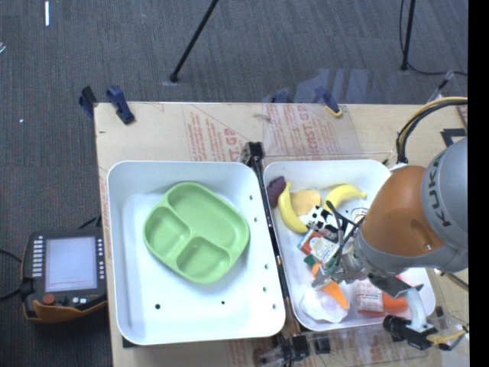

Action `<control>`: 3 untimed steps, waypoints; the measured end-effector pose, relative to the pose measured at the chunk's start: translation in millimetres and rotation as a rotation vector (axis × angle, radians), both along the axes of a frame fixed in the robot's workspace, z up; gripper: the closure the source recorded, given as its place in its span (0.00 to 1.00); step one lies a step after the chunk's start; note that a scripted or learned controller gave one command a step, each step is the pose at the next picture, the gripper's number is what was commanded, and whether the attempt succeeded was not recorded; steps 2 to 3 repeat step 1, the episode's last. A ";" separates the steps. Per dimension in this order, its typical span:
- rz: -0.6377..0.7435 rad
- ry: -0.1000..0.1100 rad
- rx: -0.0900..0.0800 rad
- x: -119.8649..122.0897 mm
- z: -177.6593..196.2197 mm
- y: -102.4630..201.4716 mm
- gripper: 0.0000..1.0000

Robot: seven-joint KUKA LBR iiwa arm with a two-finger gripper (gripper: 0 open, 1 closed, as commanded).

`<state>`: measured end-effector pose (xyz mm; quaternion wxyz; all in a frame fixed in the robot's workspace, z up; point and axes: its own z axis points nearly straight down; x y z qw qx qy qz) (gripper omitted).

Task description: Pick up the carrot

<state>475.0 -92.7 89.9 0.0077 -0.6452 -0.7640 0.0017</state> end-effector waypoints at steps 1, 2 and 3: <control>-0.092 -0.017 -0.005 77.9 115.4 88.5 1.00; -0.092 -0.017 -0.005 77.9 115.4 88.5 1.00; -0.092 -0.017 -0.005 77.9 115.4 88.5 1.00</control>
